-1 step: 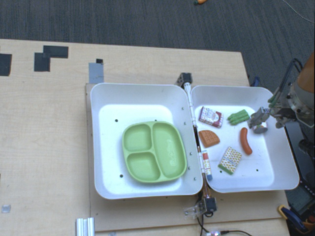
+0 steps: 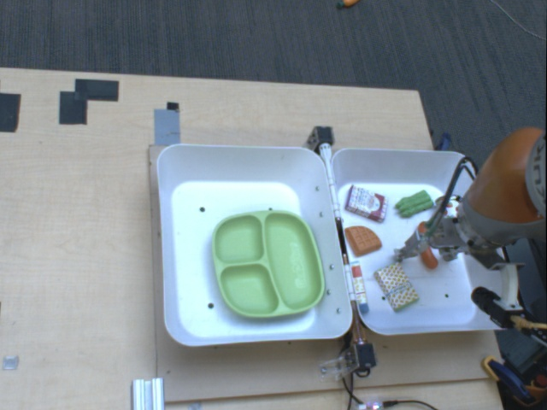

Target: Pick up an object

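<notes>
Two shallow white bins are lying side by side on the wooden bench, and they are taking most of the middle of the view. The left bin is carrying a light green plate with three compartments, which is sitting a little to the right of its centre. The right bin is holding several small things. The grey arm with its orange band is reaching in from the right and is hanging over the right part of this bin.

The gripper is pointing down and to the left, and its dark fingers are spreading apart in a fairly wide stance, with nothing between them. A small orange-red object is lying just beside the gripper, at its lower right, partly under the wrist; I cannot tell if it is touching a finger. A patterned packet is resting just below and to the left of the gripper, tilted. A brown wedge-shaped piece is lying to the left, near the wall between the bins. Above it a red and white box is sitting, and a green object is lying to the right of that box, above the gripper
</notes>
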### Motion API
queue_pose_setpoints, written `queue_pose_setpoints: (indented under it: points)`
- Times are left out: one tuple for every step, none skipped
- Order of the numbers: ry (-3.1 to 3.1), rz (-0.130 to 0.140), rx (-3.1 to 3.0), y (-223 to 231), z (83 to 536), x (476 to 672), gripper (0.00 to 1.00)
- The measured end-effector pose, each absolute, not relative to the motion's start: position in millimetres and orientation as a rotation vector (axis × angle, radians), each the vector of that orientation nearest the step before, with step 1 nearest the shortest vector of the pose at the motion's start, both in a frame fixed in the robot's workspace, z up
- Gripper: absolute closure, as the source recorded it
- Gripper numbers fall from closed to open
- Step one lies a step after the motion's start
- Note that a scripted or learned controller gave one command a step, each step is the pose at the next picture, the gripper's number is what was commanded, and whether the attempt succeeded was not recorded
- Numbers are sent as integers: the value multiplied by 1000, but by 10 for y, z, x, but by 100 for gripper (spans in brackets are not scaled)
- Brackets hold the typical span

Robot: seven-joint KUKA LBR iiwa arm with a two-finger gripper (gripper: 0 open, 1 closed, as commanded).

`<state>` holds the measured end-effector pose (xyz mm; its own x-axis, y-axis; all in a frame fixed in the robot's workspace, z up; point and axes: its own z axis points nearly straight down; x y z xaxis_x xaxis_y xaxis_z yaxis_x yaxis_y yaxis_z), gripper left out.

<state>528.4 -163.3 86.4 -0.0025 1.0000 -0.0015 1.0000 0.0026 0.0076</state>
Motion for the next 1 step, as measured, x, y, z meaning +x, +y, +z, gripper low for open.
queue_pose_setpoints:
  points:
    - [2217,12,2210,-1631,979,5303,100]
